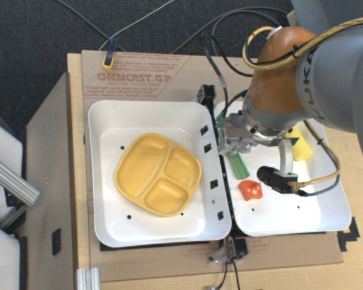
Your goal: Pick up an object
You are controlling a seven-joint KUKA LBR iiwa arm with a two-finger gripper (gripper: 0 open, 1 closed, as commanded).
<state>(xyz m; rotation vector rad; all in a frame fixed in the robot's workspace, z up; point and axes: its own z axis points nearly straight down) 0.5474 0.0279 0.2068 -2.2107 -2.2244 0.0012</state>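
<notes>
My gripper hangs low over the right bin, close to its left wall. From this view I cannot tell how my tool stands or whether it has anything. Directly below it lies a green object; a red object sits just beyond that, and a yellow object rests further toward the bin's far side. I judge the green one the target — I should centre over it and keep clear of the wall.
</notes>
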